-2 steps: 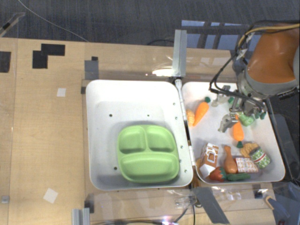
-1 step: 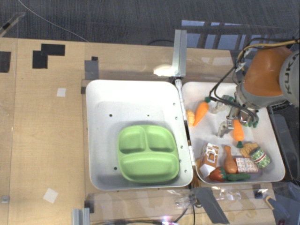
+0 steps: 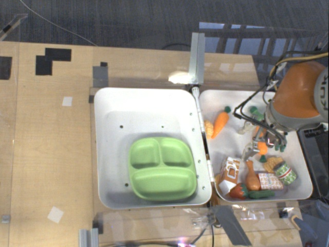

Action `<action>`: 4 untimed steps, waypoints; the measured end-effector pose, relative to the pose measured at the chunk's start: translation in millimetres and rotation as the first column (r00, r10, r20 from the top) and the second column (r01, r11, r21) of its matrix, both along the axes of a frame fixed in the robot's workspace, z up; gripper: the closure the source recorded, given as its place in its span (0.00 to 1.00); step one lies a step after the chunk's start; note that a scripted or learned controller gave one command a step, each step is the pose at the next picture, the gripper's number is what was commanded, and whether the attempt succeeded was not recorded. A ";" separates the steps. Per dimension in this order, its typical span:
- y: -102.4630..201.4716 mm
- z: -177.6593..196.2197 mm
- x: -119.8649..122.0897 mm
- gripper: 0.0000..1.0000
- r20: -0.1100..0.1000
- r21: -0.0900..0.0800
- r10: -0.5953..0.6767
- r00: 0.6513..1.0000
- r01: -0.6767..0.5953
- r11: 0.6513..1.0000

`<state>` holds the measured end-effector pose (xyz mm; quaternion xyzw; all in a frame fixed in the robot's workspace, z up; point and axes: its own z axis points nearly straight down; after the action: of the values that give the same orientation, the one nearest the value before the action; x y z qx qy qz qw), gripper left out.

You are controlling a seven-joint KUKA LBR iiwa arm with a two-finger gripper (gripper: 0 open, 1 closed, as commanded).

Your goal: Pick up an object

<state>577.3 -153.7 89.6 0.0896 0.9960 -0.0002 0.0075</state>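
Observation:
My gripper (image 3: pixel 260 139) hangs low over the middle of the right bin (image 3: pixel 226 99), below the orange band of the arm (image 3: pixel 298 94). A small orange piece (image 3: pixel 262 148) sits right at the gripper's tip; whether it is held or just lies under it I cannot tell. An orange toy carrot (image 3: pixel 220 123) lies to the left of the gripper, beside a yellow corn cob (image 3: pixel 208 129) at the bin's left wall. A brown drumstick (image 3: pixel 251 177) lies just in front of the gripper.
The front of the right bin is crowded: a small box (image 3: pixel 232 170), a red item (image 3: pixel 237 191), a green item (image 3: pixel 260 193), a printed packet (image 3: pixel 270 181), a can (image 3: pixel 286 174). The left bin (image 3: pixel 118 107) holds a green divided plate (image 3: pixel 134 189).

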 end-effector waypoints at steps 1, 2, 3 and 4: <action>0.9 15.2 5.3 1.00 0.018 -0.004 0.007 1.000 -0.007 1.000; 54.5 2.7 -51.8 1.00 0.009 0.002 -0.145 0.989 0.145 0.989; 54.9 1.6 -52.4 0.00 0.006 0.002 -0.144 0.990 0.144 0.990; 35.3 27.9 25.1 0.00 -0.003 0.001 -0.039 0.999 0.039 0.999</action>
<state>602.3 -118.4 117.5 0.1090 0.9940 0.0000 0.0059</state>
